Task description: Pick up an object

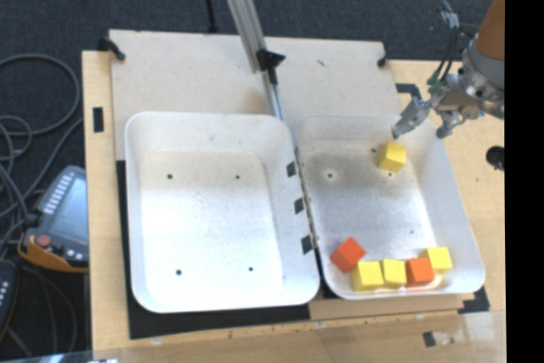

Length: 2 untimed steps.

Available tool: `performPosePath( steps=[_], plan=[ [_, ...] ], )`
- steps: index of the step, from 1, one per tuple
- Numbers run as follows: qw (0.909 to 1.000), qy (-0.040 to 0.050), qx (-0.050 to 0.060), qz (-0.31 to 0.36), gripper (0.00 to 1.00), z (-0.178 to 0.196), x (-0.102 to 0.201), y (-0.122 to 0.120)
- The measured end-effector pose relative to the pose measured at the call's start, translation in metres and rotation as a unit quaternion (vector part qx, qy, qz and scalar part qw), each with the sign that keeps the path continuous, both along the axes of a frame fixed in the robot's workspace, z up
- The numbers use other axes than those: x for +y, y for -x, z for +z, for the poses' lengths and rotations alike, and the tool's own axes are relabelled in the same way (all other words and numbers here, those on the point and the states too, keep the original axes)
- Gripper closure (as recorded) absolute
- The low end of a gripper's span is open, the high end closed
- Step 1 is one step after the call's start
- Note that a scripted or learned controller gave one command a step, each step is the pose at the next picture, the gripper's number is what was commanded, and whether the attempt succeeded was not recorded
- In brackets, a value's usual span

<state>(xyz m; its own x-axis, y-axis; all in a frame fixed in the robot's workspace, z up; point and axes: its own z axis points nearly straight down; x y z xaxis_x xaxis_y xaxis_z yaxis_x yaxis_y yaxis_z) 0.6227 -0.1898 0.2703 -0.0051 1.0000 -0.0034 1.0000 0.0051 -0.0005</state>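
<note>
Lone yellow cube (392, 157) unobstructed; other blocks (393, 270) crowd near wall.

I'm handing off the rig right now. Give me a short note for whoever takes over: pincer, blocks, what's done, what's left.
Pincer: open, holding nothing, above the far right edge of the right white plastic bin.
Lone small yellow cube: just below the pincer, on the bin floor.
Along the near wall: tilted orange cube, then two yellow cubes, an orange cube and a yellow cube.
Done: nothing picked.
Left: grasp and lift one, probably the lone cube.

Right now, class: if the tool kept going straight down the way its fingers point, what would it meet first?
Probably the far rim of the right-hand white bin, beside the lone yellow cube. The tool, fingers spread, hangs above it; depth is unclear from one view.
</note>
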Motion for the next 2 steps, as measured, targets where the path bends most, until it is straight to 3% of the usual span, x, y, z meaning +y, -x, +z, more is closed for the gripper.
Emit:
performPosePath(
  steps=[1,2],
  plan=[
    [1.0,-0.0008,-0.007,0.001,0.0,0.091,0.053,-0.054],
    [1.0,-0.0003,0.003,-0.005,0.0,0.002,-0.013,-0.056]
  ],
)
